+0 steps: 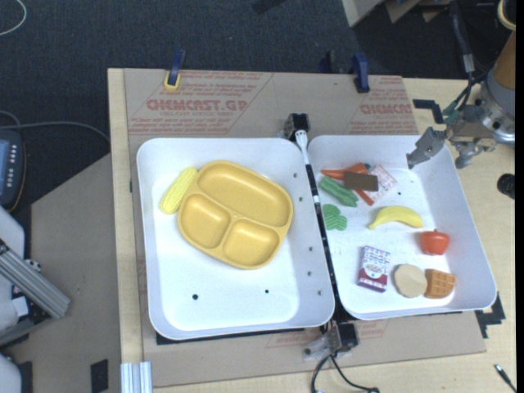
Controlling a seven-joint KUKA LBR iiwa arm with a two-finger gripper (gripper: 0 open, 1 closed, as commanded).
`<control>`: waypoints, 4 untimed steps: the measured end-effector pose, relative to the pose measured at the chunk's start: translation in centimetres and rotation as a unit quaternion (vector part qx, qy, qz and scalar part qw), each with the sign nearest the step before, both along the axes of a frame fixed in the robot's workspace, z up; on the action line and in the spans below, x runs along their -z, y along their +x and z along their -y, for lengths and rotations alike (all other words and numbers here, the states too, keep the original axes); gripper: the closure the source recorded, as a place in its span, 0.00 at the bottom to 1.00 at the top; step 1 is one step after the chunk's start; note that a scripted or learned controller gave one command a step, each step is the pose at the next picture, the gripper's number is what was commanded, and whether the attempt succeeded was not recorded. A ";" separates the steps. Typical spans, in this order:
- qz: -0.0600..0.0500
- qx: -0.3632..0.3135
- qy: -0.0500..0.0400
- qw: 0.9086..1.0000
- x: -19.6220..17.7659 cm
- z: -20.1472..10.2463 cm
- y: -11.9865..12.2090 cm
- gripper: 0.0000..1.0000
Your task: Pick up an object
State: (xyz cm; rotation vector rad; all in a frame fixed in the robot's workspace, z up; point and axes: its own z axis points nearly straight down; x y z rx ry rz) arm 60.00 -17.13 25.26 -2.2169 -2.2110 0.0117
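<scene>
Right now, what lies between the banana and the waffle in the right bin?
In the camera view, a red tomato lies between the banana and the waffle, apart from both.

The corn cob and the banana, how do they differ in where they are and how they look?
The corn cob lies in the left bin, against the yellow tray; the banana lies in the right bin among other toy foods. The corn cob is straight and bumpy, tilted diagonally; the banana is curved, smooth and lies nearly level. Both are yellow and lie apart from the gripper.
</scene>
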 end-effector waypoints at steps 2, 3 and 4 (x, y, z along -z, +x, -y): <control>0.003 -0.002 0.000 1.000 4.8 0.2 1.1 0.00; 0.004 -0.001 0.000 1.000 9.9 0.4 1.2 0.00; 0.004 -0.002 0.000 1.000 14.5 0.2 0.4 0.00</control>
